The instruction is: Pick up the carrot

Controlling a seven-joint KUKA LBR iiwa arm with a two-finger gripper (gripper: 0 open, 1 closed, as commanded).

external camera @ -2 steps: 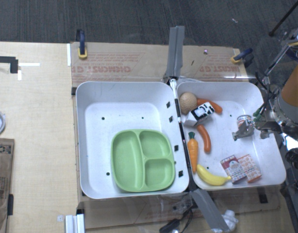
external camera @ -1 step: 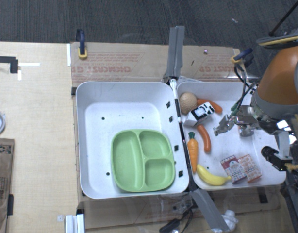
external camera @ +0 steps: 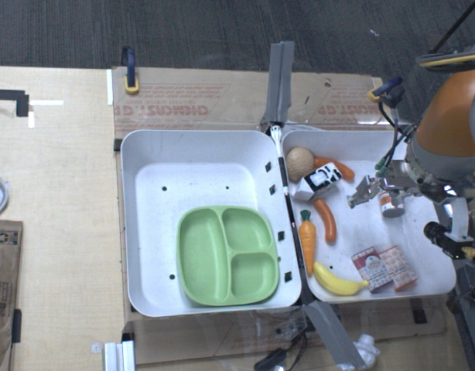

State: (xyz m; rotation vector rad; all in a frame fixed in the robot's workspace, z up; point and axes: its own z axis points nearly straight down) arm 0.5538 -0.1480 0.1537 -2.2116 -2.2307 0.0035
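Currently I see the carrot (external camera: 307,241) lying just beside the banana (external camera: 338,281), with the gripper (external camera: 364,193) well apart from it, grip state undeterminable.

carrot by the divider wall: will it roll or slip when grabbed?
The orange tapered carrot with green top looks like smooth, rigid plastic, so probably stiff but slippery. Its round body may roll if nudged. It lies against the right white bin's left wall, likely limiting pincer clearance there.
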